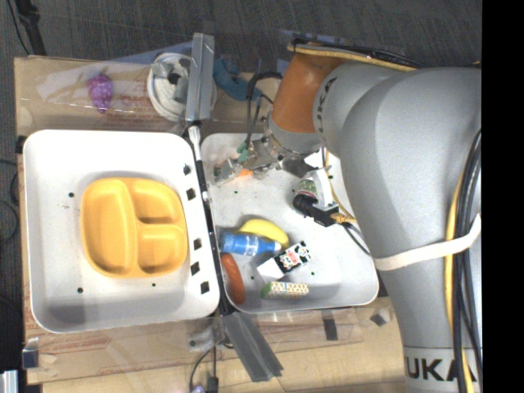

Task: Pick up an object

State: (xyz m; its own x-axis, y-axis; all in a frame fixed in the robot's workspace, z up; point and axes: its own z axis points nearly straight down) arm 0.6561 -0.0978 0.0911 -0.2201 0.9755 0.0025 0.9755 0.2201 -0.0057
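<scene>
The gripper (246, 160) hung at the right bin's (360, 281) far end — grip state impossible to tell. The nearest pickable clutter lay beneath it; a centred descent looked wisest.

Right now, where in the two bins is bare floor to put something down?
Free: the right bin floor between the claw and the banana; the left bin margin around the yellow tray. Crowded: the right bin's near corner, with banana, blue bottle and small boxes.

Arm (393, 162) low, hand (250, 158) downward
</scene>
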